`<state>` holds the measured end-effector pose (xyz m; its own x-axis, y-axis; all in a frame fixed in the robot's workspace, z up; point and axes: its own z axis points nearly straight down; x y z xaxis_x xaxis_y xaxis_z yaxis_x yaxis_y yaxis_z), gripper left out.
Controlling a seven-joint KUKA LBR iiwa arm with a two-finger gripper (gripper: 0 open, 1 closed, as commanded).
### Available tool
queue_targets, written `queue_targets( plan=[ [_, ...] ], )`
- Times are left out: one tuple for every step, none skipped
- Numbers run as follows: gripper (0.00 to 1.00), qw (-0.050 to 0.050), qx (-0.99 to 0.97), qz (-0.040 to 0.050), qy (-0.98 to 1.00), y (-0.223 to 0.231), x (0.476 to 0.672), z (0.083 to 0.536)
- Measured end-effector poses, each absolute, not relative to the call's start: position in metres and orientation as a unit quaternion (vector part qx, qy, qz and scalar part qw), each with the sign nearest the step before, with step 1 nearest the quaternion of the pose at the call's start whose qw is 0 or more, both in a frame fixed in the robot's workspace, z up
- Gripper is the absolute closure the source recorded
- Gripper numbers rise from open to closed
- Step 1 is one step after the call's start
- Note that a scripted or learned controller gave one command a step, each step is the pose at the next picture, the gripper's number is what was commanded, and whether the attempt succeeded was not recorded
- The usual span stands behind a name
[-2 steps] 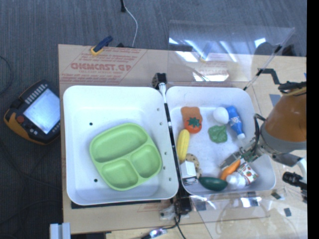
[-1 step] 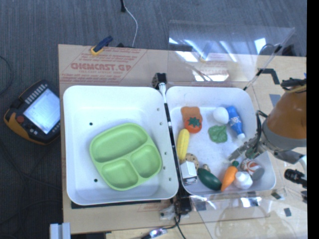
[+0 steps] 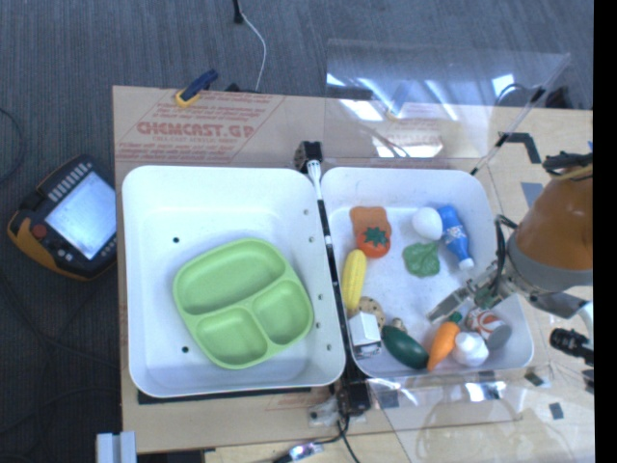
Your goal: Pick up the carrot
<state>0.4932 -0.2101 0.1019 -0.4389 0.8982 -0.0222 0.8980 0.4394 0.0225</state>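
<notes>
Tool (image 3: 469, 300) just above carrot (image 3: 442, 340)

I can read one print — pale red capitals on the brown cardboard sheet (image 3: 202, 123) just behind my left bin (image 3: 135, 258), seemingly "CHEMCAST GP". Smaller red lines under it blur out — the yellow pendant's screen (image 3: 77, 215), left of that bin, glares blank.
</notes>
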Motion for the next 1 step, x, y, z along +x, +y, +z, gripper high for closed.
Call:
queue_targets(
  plan=[
    [0.00, 0.011, 0.509, 0.0008, 0.861, -0.1392, 0.4895, 0.0918]
  ],
)
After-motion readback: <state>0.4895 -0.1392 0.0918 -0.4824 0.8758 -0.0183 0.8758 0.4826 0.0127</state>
